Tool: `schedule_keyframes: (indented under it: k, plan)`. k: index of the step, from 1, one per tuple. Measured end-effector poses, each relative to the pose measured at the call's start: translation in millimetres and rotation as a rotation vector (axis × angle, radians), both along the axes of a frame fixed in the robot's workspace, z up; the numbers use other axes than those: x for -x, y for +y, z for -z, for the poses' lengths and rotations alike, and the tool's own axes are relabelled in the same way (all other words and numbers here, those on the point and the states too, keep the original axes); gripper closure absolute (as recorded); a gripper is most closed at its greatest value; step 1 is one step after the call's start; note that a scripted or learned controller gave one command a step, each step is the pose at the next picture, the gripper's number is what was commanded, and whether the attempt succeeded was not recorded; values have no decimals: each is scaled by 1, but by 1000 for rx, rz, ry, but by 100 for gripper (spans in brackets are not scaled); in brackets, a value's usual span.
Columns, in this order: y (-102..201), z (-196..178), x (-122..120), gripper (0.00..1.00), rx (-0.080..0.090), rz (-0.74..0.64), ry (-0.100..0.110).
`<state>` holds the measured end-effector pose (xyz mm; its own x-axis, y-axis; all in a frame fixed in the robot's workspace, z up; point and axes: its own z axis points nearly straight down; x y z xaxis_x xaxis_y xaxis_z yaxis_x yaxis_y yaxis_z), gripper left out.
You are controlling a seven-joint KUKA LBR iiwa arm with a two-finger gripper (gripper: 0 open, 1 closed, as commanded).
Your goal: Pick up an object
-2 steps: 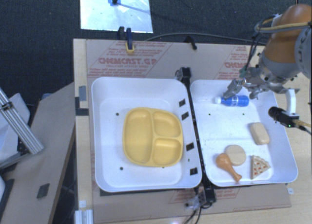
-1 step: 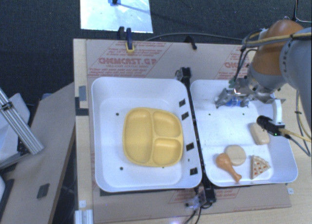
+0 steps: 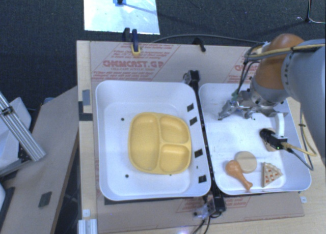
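Note:
My gripper (image 3: 230,110) hangs low over the far part of the right bin (image 3: 224,144), pointing toward the divider between the bins. Nothing shows in its grasp. Three toy foods lie at that bin's near right end, well apart from the gripper: an orange-brown chicken drumstick (image 3: 238,173), a round tan bun (image 3: 247,161) touching it, and a pizza slice (image 3: 271,173) to the right of both.
The left bin (image 3: 109,141) holds a yellow divided plate (image 3: 159,142) at its centre. A black hinged divider (image 3: 199,126) runs between the bins. The grey arm (image 3: 300,75) comes in over the right bin's far right corner.

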<state>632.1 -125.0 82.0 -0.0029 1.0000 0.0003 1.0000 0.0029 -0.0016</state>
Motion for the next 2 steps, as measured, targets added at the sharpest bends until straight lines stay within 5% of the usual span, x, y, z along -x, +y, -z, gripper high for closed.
schedule_keyframes:
  k: [1,2]
  plan:
    - [0,-14,-2,100,2,-2,-7]
    - [-8,-76,-7,100,2,1,-10]
